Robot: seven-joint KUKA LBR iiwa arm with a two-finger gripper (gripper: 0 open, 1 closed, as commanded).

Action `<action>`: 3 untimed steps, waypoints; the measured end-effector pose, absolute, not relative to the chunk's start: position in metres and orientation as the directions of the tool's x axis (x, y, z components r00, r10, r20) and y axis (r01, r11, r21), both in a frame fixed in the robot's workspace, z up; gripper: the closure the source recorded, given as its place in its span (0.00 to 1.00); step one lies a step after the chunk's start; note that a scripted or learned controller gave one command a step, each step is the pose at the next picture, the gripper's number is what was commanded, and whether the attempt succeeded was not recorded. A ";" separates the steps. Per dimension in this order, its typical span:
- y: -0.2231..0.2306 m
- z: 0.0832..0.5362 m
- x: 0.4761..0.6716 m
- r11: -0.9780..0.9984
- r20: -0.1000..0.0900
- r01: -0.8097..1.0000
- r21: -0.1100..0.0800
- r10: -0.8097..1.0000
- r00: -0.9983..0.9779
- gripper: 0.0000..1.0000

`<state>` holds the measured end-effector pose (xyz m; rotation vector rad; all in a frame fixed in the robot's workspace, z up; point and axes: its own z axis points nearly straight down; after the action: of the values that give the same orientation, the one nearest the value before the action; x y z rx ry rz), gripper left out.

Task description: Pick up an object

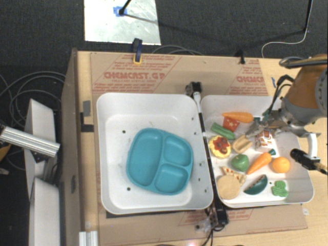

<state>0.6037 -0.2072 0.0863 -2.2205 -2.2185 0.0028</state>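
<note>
The right white bin (305, 191) holds several toy foods. Among them are a carrot (259, 162), an orange (280, 165), a green apple (239, 162), a small pizza (219, 146), a green pickle (221, 130), a red piece (230, 123), broccoli (279, 188), a tan cookie (228, 187) and a dark teal slice (255, 185). My gripper (260, 133) reaches in from the right and sits low over the bin's middle, just above the carrot and beside a pale tan piece (242, 144). Nothing is visibly held.
The left white bin (115, 111) holds a blue divided plate (160, 160). A black divider rail (204, 137) runs between the bins. The grey and orange arm (307, 94) overhangs the right bin's far right corner. Cardboard lines the bench behind the bins.
</note>
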 end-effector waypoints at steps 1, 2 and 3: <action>-0.206 0.101 0.607 0.002 -0.001 1.000 0.006 1.000 -0.002 1.00; -0.207 0.199 0.564 -0.001 -0.001 1.000 0.005 1.000 0.001 1.00; -0.115 0.224 0.592 0.014 0.003 1.000 0.006 1.000 -0.014 1.00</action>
<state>0.5924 -0.1155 0.2237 -2.2069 -2.2386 -0.0096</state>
